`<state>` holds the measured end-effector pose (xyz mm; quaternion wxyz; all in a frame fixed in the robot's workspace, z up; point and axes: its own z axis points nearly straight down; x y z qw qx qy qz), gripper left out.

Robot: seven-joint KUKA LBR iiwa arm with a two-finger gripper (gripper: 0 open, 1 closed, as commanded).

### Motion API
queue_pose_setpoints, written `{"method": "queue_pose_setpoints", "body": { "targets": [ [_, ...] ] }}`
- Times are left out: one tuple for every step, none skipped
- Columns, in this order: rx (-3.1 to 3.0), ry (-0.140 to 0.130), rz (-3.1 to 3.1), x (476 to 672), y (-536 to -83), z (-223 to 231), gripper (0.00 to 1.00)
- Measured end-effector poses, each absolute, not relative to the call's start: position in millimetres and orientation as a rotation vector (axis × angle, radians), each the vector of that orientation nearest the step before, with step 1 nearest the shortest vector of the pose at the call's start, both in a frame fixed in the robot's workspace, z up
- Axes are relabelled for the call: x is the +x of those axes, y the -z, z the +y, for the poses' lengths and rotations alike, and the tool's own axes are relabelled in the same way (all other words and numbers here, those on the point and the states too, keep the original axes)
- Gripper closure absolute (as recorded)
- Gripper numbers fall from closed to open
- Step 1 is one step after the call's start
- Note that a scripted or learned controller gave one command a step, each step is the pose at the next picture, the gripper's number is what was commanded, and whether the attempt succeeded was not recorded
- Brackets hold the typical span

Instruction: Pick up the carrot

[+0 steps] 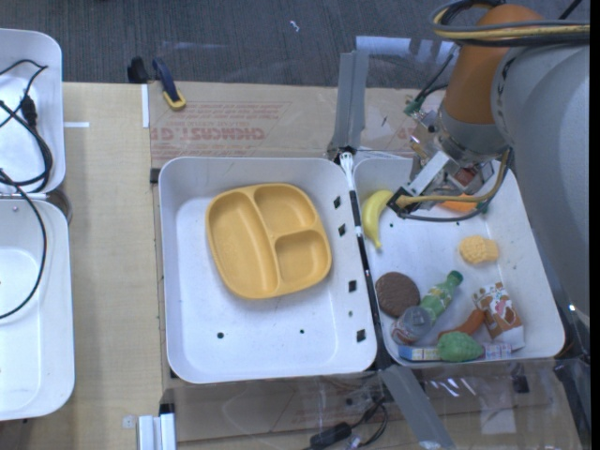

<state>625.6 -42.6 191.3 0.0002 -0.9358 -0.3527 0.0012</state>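
Camera view: gripper (448,187) is hovering low over the right bin's (534,251) back corner.
Carrot (457,206) seems to be lying right under it, mostly hidden; can't tell how its jaws are standing. Banana (374,216) is sitting close, so it's risking a bump.

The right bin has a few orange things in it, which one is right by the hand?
The thin orange piece at the bin's far end, just under the hand. The other orange item lies at the near end beside the green toy.
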Motion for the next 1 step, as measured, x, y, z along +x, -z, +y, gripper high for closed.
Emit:
{"method": "queue_pose_setpoints", "body": {
  "targets": [
    [-2.978,-0.008,-0.997,589.3,-120.6,-169.0,1.0]
  ]
}}
